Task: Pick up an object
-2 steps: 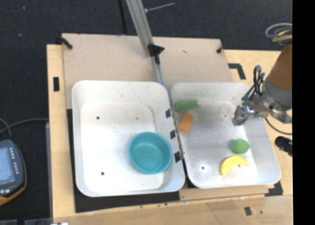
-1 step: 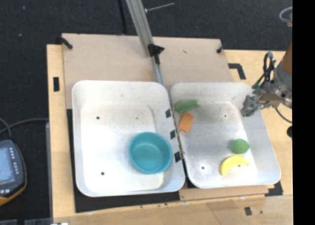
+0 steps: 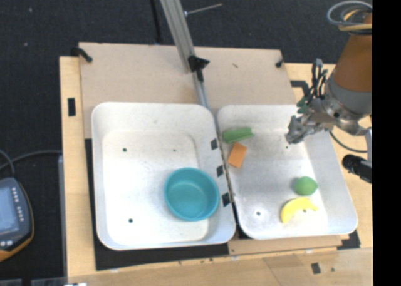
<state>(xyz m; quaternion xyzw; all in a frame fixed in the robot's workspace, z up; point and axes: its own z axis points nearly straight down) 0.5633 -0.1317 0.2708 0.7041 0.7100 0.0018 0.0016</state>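
Observation:
In the right bin (image 3: pixel 326 216) lie a green oblong piece (image 3: pixel 237 134) and an orange block (image 3: pixel 237 154) near its left wall, plus a green ball (image 3: pixel 306 185) and a yellow banana-shaped piece (image 3: pixel 297 209) toward the front right. A blue bowl (image 3: pixel 191 193) sits in the left bin (image 3: pixel 113 153) at its front right. My gripper (image 3: pixel 294 134) hangs over the right bin's back right part, well right of the green oblong piece and behind the ball. Nothing shows between its fingers.
A slanted metal rail (image 3: pixel 178 25) runs from the top down to the gap between the bins. The arm's orange band (image 3: pixel 354 59) stands at the right edge. A handheld device (image 3: pixel 12 216) lies off the bench at the left.

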